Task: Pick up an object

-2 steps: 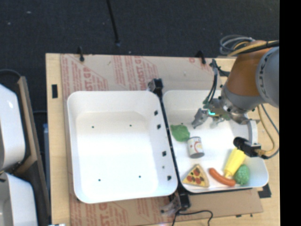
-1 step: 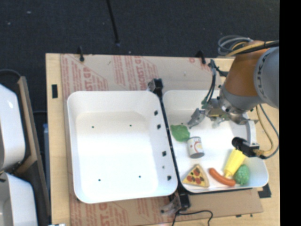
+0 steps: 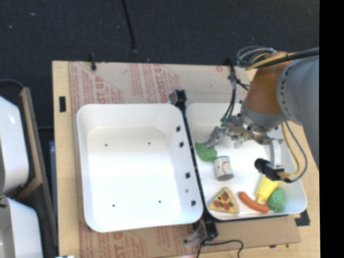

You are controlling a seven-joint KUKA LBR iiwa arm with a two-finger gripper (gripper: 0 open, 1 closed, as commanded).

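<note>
I see nothing lifted yet: the gripper (image 3: pixel 215 138) hangs above the green toy (image 3: pixel 205 152), jaws apart.

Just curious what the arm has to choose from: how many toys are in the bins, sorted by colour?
Green: 2, a leafy piece and a broccoli-like piece
Yellow: 1, a bottle with a black cap
Orange-red: 1, a sausage
Mixed colours: 2, a pizza slice and a small can
Total: 6
</note>
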